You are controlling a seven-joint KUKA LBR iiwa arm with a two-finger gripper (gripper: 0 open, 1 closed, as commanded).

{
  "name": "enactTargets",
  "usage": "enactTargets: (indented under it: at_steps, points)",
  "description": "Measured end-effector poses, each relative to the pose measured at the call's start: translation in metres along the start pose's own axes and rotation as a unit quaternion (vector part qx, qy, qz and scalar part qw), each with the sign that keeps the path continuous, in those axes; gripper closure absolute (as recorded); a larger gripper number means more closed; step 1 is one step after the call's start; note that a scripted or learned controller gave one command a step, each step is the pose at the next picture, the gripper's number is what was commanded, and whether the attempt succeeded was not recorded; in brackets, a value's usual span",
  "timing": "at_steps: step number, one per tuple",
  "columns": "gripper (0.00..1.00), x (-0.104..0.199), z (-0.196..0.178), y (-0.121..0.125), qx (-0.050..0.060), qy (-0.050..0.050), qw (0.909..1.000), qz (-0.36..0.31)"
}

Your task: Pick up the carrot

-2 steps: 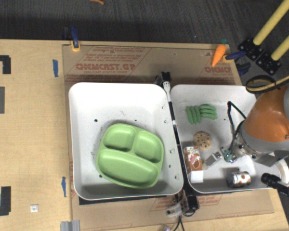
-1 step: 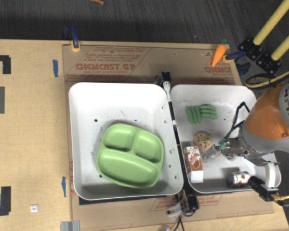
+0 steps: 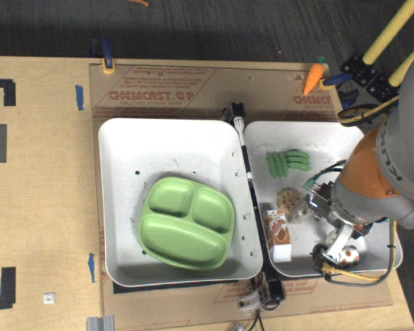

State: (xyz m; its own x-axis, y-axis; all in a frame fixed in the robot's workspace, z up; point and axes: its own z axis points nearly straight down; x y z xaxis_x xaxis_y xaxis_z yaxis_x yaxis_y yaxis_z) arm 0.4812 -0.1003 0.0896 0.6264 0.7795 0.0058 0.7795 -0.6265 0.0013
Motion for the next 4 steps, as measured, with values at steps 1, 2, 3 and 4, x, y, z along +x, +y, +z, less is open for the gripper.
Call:
enactTargets:
  at_steps: [1,2,3,4]
  points:
    - [0.00,-0.011,-0.002,0.009,-0.002,-0.002,0.9747,-0.224]
    - [0.00,-0.067,0.000,0.057,-0.004,-0.001,0.9008,-0.434]
    - [0.00,-0.006,-0.002,0.010,-0.009,-0.006,0.8408,-0.541]
    - [0.00,-0.016,0.000,0.015,0.000,0.002,0.9420,-0.335]
